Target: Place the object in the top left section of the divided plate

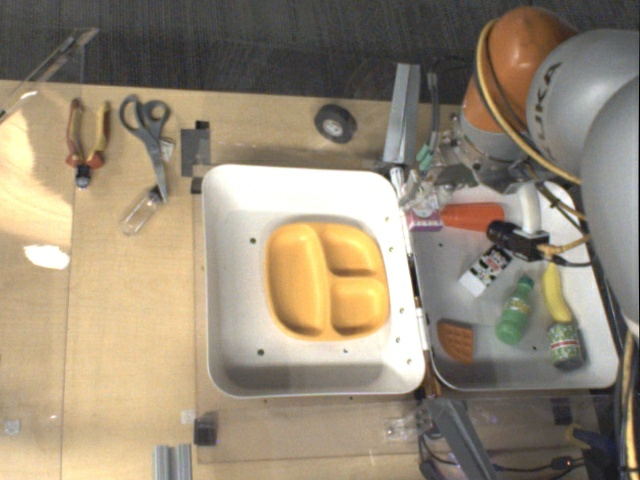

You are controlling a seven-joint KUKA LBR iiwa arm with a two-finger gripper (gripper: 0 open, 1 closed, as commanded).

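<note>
Gripper [427,184], grip impossible to tell, hangs just above, perhaps touching, pink packet [425,217].

plate [325,276] in left bin [240,218], bottle [515,311] in right.

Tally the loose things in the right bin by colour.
Orange: 1, orange tube
White: 1, white box
Green: 2, green bottle and green jar
Yellow: 1, banana
Brown: 1, brown slab
Total: 6
Not counted: the pinkish bit by the gripper, too unclear to tell.
</note>
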